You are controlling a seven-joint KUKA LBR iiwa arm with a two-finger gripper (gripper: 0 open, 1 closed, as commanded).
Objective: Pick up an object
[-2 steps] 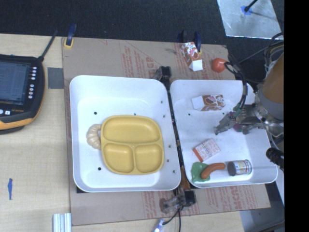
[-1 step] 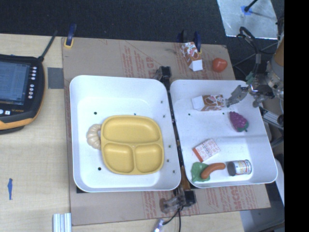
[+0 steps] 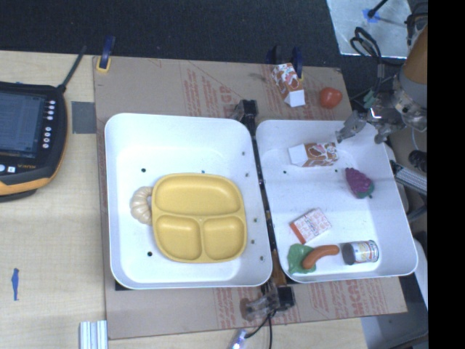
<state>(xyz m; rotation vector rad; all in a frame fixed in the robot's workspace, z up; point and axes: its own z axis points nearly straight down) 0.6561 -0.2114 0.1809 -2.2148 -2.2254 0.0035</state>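
My gripper hangs over the far right corner of the right bin, its two fingers spread apart with nothing between them. Just left of its left finger lies a small white and red carton. A purple bunch of grapes sits below the gripper. Further towards the front lie a red and white box, an orange sausage on a green piece, and a small can.
The left bin holds a yellow divided plate with a beige shell-like toy at its left. Behind the bins, on the cardboard, stand a small carton and a red tomato. A control tablet lies far left.
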